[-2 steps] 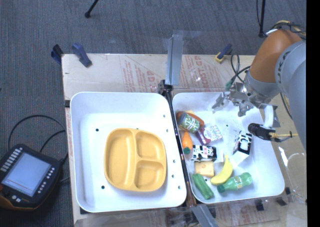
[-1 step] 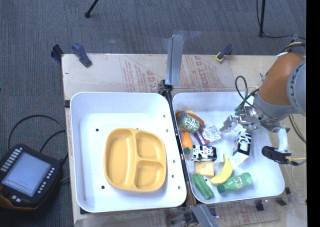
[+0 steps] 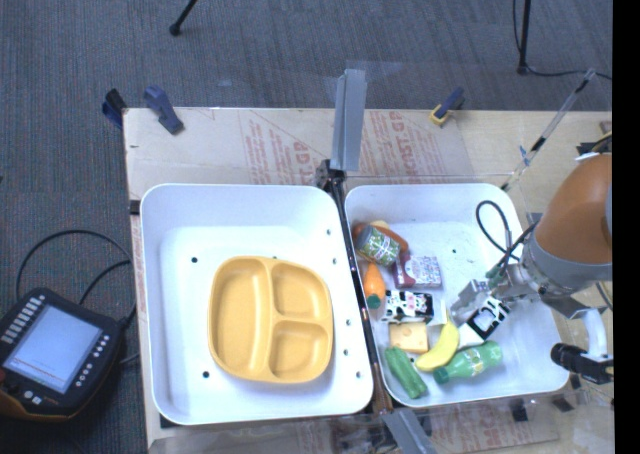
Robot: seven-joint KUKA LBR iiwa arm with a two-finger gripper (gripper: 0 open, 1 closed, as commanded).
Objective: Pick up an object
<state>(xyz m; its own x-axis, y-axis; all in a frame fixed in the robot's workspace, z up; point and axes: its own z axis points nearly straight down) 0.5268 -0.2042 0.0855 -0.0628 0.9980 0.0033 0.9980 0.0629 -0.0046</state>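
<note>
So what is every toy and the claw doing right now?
Claw: low in the right bin, over the toys; grip unclear.
Yellow divided plate: flat in the left bin, compartments bare.
Banana: lying beside the green bottle.
Green bottle: on its side.
Carrot: lying by the bin's left wall.
Green pickle-like toy: lying at the front.
Right bin: holding all the toys.
</note>
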